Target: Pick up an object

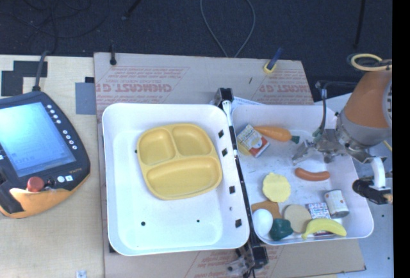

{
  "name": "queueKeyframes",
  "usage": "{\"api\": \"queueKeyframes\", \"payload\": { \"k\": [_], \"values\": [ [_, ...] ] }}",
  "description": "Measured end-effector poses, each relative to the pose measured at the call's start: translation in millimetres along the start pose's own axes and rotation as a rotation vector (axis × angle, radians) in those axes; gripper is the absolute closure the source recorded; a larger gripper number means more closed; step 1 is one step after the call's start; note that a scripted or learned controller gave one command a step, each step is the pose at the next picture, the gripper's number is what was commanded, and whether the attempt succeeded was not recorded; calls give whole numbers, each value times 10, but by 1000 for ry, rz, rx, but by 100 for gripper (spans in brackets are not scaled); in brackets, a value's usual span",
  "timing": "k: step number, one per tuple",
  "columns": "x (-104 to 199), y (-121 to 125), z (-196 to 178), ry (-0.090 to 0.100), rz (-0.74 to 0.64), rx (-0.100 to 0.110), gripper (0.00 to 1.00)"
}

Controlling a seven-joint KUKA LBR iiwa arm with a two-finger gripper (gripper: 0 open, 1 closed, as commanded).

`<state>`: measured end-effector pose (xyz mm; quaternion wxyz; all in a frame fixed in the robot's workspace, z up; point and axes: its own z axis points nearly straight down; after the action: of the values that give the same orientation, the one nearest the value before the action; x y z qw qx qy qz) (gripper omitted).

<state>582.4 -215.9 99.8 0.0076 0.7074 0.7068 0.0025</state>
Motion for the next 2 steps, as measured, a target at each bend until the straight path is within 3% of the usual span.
{"api": "queueKeyframes", "payload": {
  "k": [1,2],
  "values": [
    [679,481,115,10,-2,21,0],
    [1249,606,70,9,-2,21,0]
  ]
}}
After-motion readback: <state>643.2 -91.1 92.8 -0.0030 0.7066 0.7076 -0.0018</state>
